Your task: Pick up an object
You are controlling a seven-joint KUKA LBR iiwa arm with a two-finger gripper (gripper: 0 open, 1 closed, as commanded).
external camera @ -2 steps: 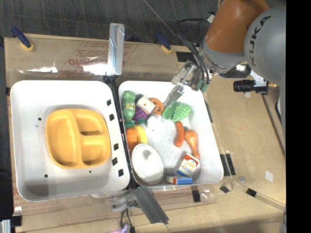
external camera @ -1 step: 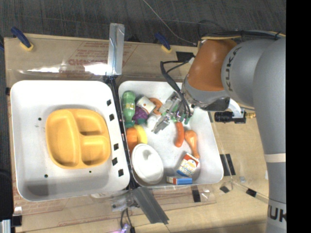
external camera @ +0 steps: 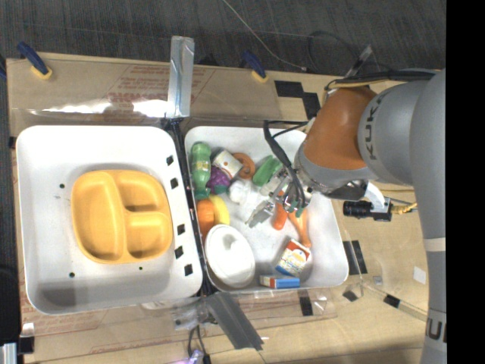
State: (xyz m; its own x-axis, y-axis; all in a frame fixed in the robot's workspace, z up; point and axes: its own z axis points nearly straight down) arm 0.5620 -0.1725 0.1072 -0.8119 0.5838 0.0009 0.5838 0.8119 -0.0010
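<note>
Two white bins share the bench, and over the right bin (external camera: 326, 268) the gripper (external camera: 261, 212) hangs released beside a carrot (external camera: 280, 218), so it should centre before clenching.

Robot lab, taped cardboard bench (external camera: 98, 82), bins (external camera: 30, 158), cables (external camera: 242, 21)
</note>
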